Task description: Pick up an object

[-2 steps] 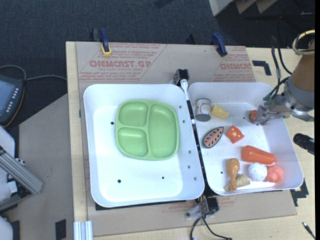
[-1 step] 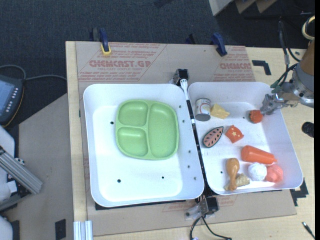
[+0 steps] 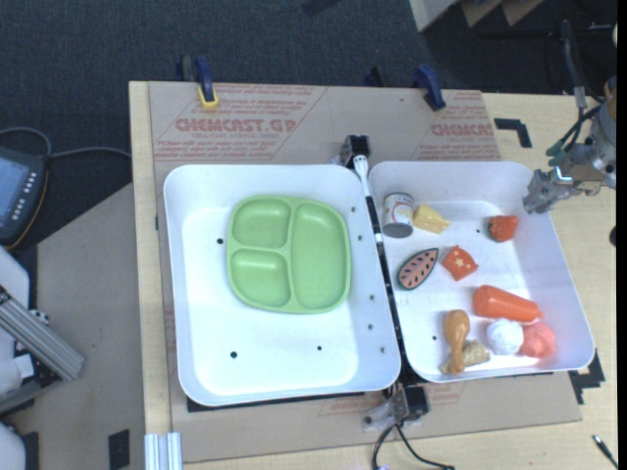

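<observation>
1. The left bin [image 3: 196,292] bears a green divided plate [image 3: 290,254] at its centre.
2. The right bin [image 3: 568,292] holds a small can [image 3: 397,214] and cheese wedge [image 3: 430,220] at 10 o'clock, a watermelon slice [image 3: 418,268] and red cube [image 3: 458,261] mid-bin, a drumstick [image 3: 456,338] at 6.
3. An orange carrot [image 3: 506,305] lies at 4 o'clock, a white ball [image 3: 506,337] and pink piece [image 3: 538,340] just below; a red tomato-like piece [image 3: 503,227] sits at 2.
4. The gripper [image 3: 542,196] hangs over the bin's 2 o'clock rim, near the red piece; I cannot tell how far open it is, and it grasps nothing visible.

The arm reaches in from the right edge. Its gripper [image 3: 541,196] hangs low, angled down and to the left.
</observation>
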{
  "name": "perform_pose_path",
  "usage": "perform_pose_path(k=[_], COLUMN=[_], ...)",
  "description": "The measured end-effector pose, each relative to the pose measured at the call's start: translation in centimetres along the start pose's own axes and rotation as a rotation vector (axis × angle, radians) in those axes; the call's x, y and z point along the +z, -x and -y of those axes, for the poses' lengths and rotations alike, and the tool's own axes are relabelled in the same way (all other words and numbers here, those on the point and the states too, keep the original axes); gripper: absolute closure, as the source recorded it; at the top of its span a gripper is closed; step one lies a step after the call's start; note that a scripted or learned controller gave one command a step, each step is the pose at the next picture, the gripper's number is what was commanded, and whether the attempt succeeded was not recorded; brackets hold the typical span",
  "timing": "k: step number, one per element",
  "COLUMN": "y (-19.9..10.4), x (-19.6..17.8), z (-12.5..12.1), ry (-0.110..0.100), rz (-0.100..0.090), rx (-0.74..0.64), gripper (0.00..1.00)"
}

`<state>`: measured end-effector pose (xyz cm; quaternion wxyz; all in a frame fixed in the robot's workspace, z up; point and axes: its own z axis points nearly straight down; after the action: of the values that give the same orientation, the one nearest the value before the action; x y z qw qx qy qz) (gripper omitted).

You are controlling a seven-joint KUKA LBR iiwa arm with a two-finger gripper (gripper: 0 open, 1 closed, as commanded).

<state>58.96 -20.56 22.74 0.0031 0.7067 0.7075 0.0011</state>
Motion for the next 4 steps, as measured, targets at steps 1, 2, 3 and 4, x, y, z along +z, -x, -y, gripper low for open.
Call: perform_pose_path(k=[1, 2, 3, 4], y=[-4.9, -9.8, -14.2, -19.0], x=[-0.8, -0.9, -0.2, -0.9], z=[0.9, 3.7, 4.5, 6.3], ry=[-0.007, -0.009, -0.009, -0.009], rz=[-0.005, -0.005, -0.005, -0.006], rx=[-0.003, -0.003, -0.003, -0.004], gripper=[1.00, 1.00, 1.00, 1.00])
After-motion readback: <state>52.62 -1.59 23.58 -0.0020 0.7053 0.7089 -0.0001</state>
